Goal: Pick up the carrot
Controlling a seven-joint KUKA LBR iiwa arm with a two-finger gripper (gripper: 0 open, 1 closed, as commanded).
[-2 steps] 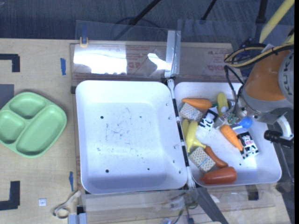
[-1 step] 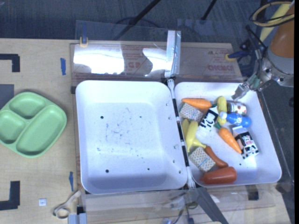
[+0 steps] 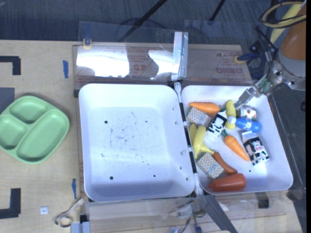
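1. The gripper [image 3: 244, 97] hangs over the right bin [image 3: 279, 178], near its far edge; whether it is spread or pressed together is unclear.
2. One carrot [image 3: 235, 147] lies mid-bin (another carrot [image 3: 204, 108] lies farther back).

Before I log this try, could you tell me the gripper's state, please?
Gripper: cannot be told; it sits above the right bin, holding nothing visible.

Grey arm [image 3: 286, 76], orange band [image 3: 294, 45]
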